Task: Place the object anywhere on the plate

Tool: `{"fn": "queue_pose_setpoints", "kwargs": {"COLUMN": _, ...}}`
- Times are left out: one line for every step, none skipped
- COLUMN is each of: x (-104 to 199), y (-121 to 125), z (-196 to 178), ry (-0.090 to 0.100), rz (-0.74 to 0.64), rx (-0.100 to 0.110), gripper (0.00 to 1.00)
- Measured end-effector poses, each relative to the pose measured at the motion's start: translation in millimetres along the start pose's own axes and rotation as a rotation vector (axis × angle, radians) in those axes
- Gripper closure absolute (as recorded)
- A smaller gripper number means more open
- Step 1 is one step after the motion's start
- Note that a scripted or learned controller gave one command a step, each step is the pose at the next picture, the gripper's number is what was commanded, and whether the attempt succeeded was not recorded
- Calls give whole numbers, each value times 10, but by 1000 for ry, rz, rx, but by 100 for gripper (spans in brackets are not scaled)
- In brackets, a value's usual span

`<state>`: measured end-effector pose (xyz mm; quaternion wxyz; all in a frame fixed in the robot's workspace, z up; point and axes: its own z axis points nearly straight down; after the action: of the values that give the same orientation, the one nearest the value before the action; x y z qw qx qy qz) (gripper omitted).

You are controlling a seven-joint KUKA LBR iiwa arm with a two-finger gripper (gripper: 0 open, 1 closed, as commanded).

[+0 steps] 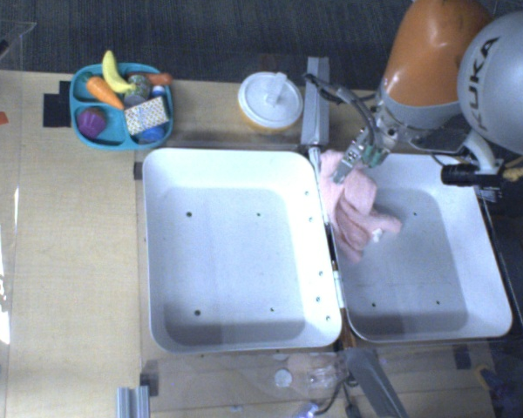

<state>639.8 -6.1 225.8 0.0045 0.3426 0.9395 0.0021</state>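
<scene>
Fingers (359, 157): you see them at the top left corner of the right bin (471, 320), closed on the upper edge of a pink cloth (359, 207), which is pinched between them.

Pink cloth: it hangs from the fingers in folds, its lower part spread against the right bin's left side, close to the wall between the two bins.

Arm (453, 50): you find it coming in from the right, its orange band above the wrist.

Left bin (235, 251): white, just beside the right one.

Plate (120, 104): blue and divided, well apart on the counter (61, 259) at upper left, with toy food on it.

White lidded cup (270, 101): behind the left bin.
</scene>
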Motion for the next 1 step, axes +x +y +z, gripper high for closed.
{"fn": "queue_pose_setpoints", "kwargs": {"x": 391, "y": 439, "z": 36, "ry": -2, "rz": -401, "rx": -3, "gripper": 100}}
